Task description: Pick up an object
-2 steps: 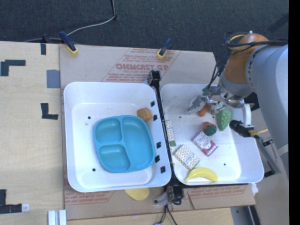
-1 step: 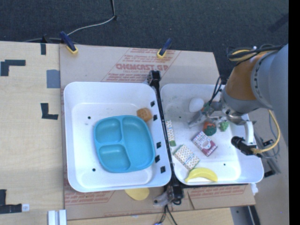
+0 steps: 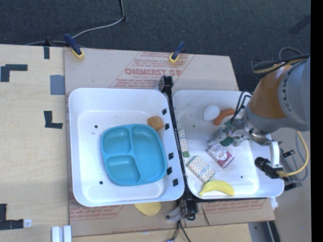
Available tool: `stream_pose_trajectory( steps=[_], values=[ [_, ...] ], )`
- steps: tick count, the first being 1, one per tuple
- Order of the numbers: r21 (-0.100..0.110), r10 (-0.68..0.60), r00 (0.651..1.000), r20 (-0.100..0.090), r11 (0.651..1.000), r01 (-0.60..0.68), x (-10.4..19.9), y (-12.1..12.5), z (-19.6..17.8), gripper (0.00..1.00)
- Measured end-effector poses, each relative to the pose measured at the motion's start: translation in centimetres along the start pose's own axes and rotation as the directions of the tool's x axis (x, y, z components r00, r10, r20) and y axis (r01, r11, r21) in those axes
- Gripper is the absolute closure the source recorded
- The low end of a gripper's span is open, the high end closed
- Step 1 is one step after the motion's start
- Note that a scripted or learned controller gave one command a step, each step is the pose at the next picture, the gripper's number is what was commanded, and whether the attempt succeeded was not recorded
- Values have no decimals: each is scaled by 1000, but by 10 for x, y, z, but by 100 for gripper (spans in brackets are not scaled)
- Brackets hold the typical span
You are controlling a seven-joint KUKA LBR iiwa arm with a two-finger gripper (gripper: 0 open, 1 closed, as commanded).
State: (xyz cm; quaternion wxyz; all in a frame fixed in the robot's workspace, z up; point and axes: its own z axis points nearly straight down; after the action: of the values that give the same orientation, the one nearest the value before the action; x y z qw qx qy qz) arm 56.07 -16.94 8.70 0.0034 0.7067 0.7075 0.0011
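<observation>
Two white bins on the tabletop (image 3: 30, 135), side by side. Left bin (image 3: 81, 105): one blue divided plate (image 3: 133, 154), one small orange-brown block (image 3: 156, 122) by its upper corner. Right bin (image 3: 194, 101): white egg-shaped piece (image 3: 211, 112), orange piece (image 3: 223, 117) touching it, red-and-white packet (image 3: 220, 154), patterned small box (image 3: 201, 168), yellow banana (image 3: 217, 188) at the near wall. My claw (image 3: 228, 136): low in the right bin, just above the packet's upper edge; whether spread or pressed together, I cannot tell (too small and cluttered). Nothing visibly lifted, so the pick looks undone. My arm (image 3: 275, 102) enters from the right, orange band above the wrist, bent down toward the bin floor.
</observation>
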Motion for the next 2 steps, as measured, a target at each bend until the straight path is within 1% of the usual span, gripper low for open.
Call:
stream_pose_trajectory(
  steps=[1, 2],
  values=[
    [5, -1, 1000, -3, 1000, 1, 25, 108, -22, 0],
    [2, 0, 1000, 1, 1000, 0, -3, 73, 1, 0]
  ],
)
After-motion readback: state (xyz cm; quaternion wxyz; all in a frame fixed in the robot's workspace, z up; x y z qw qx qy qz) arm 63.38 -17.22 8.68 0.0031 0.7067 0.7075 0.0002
